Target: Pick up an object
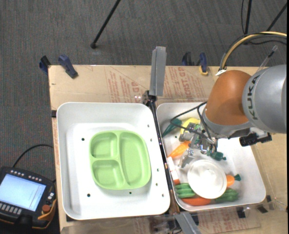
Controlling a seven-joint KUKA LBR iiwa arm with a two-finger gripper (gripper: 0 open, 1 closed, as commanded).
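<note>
The objects to pick from lie heaped in the right bin (pixel 254 172), at the lower right of the frame: a white bowl (pixel 206 178) at the centre, green pieces (pixel 190 190) and an orange carrot-like piece (pixel 199 201) along its lower edge, and an orange piece (pixel 179 150) to its upper left. My tool (pixel 199 147) hangs just above the bowl, among the clutter; I cannot tell its state. The left bin (pixel 68 130) holds a green divided plate (pixel 120 160). Both bins sit on the bench (pixel 100 82).
</note>
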